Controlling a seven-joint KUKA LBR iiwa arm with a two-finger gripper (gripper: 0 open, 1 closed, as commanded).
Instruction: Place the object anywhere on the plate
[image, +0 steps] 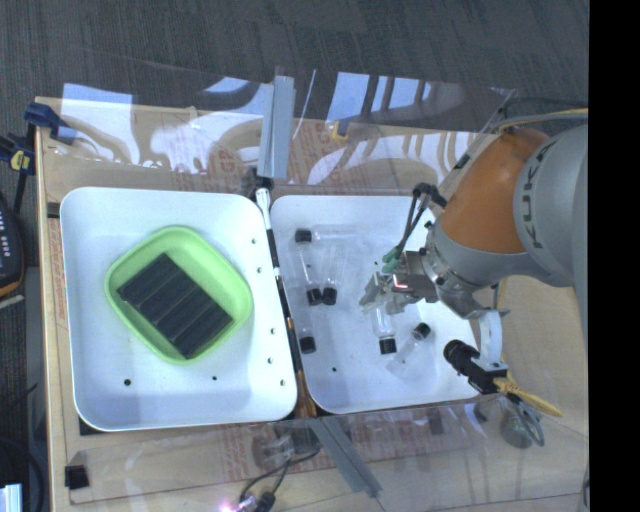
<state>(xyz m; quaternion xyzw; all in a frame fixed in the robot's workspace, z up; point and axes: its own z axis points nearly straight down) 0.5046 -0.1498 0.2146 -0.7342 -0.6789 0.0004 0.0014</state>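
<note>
Camera view, your inventory from above: a desk (150, 150) carrying two shallow white bins side by side. In the left bin (85, 380) you have a green plate (215, 262) with rounded corners, set at a slant, and on it lies a dark ribbed rectangular slab (172, 304). In the right bin (340, 390) you have several small clear vials with black caps, scattered apart: one vial (305, 236) near the top-left corner, a pair of caps (320, 295) near the middle left, one cap (307, 344) lower left, and two more (388, 345) (421, 330) just below the arm's wrist. The grey arm with its orange band (490, 200) reaches in from the right, and your pincer (390, 290) sits low over the right bin's middle, among the vials. You cannot tell whether its jaws are apart or together, nor whether anything lies between them.
</note>
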